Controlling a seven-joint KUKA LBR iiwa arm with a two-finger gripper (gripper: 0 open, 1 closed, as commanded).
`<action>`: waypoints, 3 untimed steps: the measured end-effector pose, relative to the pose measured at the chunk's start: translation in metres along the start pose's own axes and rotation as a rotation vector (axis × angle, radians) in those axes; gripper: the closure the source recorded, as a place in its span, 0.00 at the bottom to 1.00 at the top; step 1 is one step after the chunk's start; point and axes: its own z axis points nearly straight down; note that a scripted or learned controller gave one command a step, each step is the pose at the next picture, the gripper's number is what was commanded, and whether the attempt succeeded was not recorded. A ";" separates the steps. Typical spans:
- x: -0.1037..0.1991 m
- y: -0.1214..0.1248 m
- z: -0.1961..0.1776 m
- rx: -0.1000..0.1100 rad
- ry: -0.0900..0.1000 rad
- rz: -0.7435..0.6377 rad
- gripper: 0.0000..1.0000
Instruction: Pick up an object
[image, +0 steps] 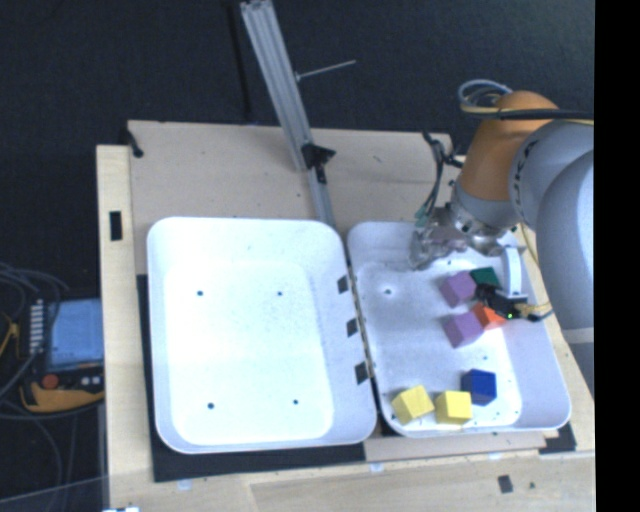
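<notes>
On a pale wooden worktop (250, 180) set against dark floor, we see two white bins side by side, and we take the right bin (400, 330) as our landmark for everything that follows. The left bin (250, 330) lies against its left wall. A slanted metal rail (285, 90) runs down toward the right bin's far left corner.

The arm (520, 170) reaches in from the right, and its claw (432, 245) hangs over the far edge of the right bin, near the middle of that far wall. We cannot tell whether it is released or clenched; we see nothing in it.

The blocks all lie nearer to us than the claw. Closest to it is a purple block (459, 289), a little toward the right wall and just down from the claw. A second purple block (463, 328) sits beyond that, at mid-bin, with an orange block (489, 318) and a green block (485, 277) beside the pair, against the right wall. Along the near wall rest two yellow blocks (412, 404) (454, 406) and a blue block (480, 385).

We judge the first purple block the likeliest target: it lies nearest the claw, toward the near-right, so the coming move is a short shift that way and then down. Its neighbours on the right-wall side are close and could crowd the grasp.
</notes>
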 end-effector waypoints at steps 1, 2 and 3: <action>-0.003 -0.008 -0.059 -0.002 0.001 0.002 1.00; -0.013 -0.005 -0.120 -0.003 0.000 0.002 1.00; -0.015 -0.003 -0.175 -0.004 0.001 -0.002 1.00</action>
